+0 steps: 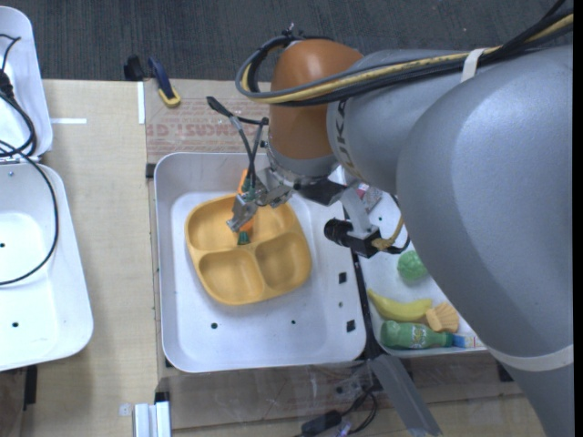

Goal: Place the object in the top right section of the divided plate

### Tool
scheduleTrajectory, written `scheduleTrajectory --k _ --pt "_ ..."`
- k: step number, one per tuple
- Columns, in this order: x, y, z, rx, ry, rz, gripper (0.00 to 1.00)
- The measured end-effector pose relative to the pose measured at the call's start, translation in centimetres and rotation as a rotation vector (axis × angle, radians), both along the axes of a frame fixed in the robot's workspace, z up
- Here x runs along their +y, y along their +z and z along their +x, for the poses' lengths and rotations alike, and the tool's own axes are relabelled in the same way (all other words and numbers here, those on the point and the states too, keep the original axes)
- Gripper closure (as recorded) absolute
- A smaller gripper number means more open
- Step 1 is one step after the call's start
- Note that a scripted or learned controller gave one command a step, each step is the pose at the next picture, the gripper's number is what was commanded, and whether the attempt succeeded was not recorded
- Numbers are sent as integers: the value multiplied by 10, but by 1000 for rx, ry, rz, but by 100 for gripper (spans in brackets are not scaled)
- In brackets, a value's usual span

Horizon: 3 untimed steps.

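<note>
A yellow divided plate (228,276) lies in the left white bin (264,344), with one large section at its upper left and two smaller ones along its lower edge. My gripper (243,218) hangs over the plate's upper right part, near the ridge between sections. Its fingers look shut on a small carrot-like object (244,238): an orange bit shows above them and a green tip pokes out below. The grey arm with its orange band (305,89) covers the bin's upper right corner.
The right bin (387,212) holds a green ball (412,267), a banana (401,308), a green bottle (419,337) and a small yellow-orange item (444,317). A white tray with black cables (27,271) sits at the far left. A blue-yellow clamp (164,85) lies on the bench behind.
</note>
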State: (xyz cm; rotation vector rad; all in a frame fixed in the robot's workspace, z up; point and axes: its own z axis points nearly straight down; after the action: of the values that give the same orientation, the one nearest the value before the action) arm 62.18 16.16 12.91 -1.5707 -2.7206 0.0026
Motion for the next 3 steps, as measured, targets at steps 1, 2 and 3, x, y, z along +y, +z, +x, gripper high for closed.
scheduleTrajectory --k 1,2,3 --pt "-56 -28 -44 1 -39 0 0" --pt "-56 -37 -73 -3 114 -3 0" --pt "-115 62 -102 -1 158 0 0"
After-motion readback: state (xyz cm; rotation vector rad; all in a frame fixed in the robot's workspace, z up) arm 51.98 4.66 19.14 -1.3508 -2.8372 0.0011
